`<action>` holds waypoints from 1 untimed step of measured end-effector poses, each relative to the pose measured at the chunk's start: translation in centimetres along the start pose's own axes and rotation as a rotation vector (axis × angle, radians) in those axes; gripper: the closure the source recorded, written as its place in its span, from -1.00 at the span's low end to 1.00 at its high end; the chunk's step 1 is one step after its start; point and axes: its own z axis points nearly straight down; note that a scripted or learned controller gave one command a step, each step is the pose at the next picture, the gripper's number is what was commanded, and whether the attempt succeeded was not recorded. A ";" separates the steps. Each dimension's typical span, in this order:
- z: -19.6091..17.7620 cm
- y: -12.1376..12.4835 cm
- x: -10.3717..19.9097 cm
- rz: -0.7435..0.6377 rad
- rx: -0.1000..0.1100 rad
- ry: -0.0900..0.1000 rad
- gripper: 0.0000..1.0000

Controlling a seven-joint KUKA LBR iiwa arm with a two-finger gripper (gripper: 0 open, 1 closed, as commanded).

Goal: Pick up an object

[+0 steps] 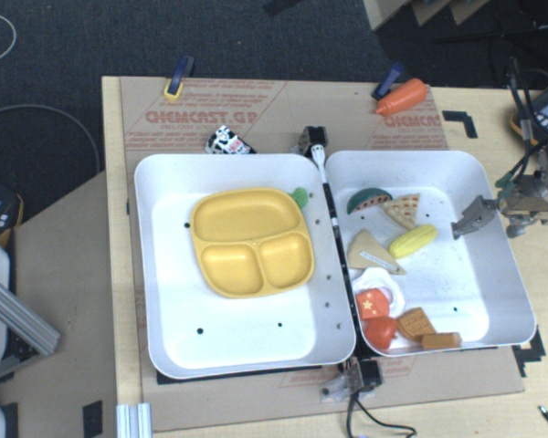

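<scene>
On the counter (256, 108) two shallow white bins sit side by side. The left bin (164, 272) holds a yellow divided plate (252, 241) with three compartments, lying flat near the bin's middle, and a small green piece (299, 196) just beside the plate's upper right corner, close to the wall between the bins. The right bin (475, 272) carries the loose toy food, gathered toward its left half — a dark green and red watermelon slice (369, 199) near the top, a tan waffle-patterned wedge (403, 210) just right of it, a yellow corn cob (413, 241) lying at a slant below that, and a pale cheese wedge (372, 252) touching or nearly touching the cob's left end. Lower down lie a red tomato-like piece (375, 318), partly on a white item, and two brown biscuit-like blocks (426, 329) near the bin's bottom edge. The tool (479, 215) hangs over the right bin's right side, well apart from the corn cob and the other food, with nothing between its fingers; whether those dark fingers stand apart or together cannot be told at this angle. An orange clamp (403, 96) grips the counter's far edge.
</scene>
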 end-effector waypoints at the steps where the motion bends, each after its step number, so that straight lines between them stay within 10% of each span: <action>1: -0.7 0.2 0.1 -0.004 -0.013 -0.003 -1.00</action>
